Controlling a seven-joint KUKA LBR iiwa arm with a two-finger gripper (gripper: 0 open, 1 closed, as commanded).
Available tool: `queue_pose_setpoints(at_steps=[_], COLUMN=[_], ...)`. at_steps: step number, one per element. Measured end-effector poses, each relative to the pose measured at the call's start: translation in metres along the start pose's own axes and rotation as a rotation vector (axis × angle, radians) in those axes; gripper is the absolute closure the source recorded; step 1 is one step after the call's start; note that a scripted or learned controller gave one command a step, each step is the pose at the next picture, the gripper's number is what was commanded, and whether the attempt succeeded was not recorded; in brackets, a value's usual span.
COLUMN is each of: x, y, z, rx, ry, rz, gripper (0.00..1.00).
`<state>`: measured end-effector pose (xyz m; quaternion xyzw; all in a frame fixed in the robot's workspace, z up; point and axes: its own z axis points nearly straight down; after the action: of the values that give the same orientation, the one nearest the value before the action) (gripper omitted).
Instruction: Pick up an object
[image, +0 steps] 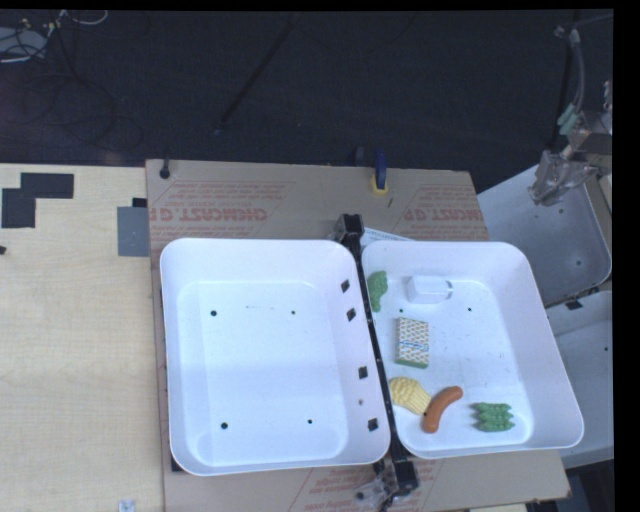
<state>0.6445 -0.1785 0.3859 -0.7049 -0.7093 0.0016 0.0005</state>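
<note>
Six candidates lay loose in the right bin (545, 330), the bin nearer my gripper (562, 165), which hung parked beyond that bin's far corner, off the tabletop (70, 350) and well apart from everything. At that remove and angle I could not tell whether it was released or clenched, and I saw nothing in it.

Nearest it sat a white block (428, 288), with a green piece (377, 290) beyond, pressed against the wall shared with the left bin (180, 300). Farther off came a striped box (412, 342), lying flat with room on all sides. Farthest were a yellow piece (408, 394), a sausage (442, 408) touching or nearly touching it, and pea pods (492, 416) just beside the sausage.

I judged the task not yet begun: the arm was held back, probably so the camera had an unblocked look at both bins. I favoured the box as a target, since it stood clear of walls and neighbours. The green piece looked awkward because the wall left no space on one side, and the yellow piece and sausage risked being nudged together.
</note>
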Motion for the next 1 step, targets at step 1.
queue_pose_setpoints(at_steps=[1], x=[-0.0182], y=[-0.0961], z=[-0.0709], rx=[-0.001], ry=[0.002], rz=[0.008], gripper=[1.00])
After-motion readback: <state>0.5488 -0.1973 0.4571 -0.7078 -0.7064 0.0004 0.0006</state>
